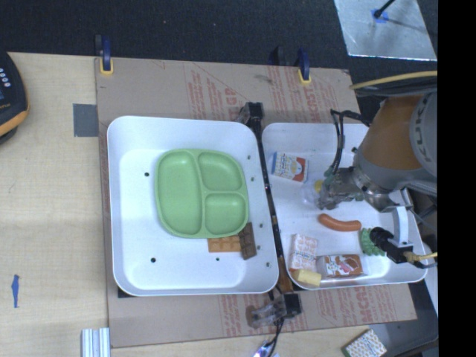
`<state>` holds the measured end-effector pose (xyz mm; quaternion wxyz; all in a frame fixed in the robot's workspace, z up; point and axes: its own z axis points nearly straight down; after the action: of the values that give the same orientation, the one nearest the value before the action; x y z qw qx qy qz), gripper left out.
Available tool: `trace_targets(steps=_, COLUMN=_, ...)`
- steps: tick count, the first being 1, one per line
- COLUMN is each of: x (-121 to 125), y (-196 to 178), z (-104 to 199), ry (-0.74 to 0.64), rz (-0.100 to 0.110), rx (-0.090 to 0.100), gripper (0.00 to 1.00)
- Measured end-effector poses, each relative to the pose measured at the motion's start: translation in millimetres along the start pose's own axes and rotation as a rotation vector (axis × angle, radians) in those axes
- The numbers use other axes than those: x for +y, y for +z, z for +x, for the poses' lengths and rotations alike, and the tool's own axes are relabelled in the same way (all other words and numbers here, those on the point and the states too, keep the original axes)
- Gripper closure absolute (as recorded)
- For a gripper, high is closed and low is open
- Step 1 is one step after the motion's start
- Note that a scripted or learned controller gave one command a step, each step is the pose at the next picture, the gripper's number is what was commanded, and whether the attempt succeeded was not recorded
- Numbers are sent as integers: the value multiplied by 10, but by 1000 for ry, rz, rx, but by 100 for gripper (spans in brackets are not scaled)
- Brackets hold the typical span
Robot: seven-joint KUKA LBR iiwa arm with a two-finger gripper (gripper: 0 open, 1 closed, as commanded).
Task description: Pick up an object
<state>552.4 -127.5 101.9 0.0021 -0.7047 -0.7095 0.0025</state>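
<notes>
While the gripper [332, 190] hangs low in the right bin [297, 136], its opening cannot be told. Nothing shows in its hold. 1 sausage [341, 223] lies just near of it, long axis running left-right, on the bin floor.

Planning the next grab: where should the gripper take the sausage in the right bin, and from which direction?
Probably at the middle of the sausage, straight down from above, fingers closing across its narrow width. It lies flat and lengthwise on the right bin floor, with bare floor on both long sides; the gripper sits just above it.
</notes>
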Motion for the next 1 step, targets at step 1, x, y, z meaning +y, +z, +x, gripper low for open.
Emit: trace_targets(steps=1, x=0, y=3, z=1, ry=-1, rz=0, rx=0, gripper=0)
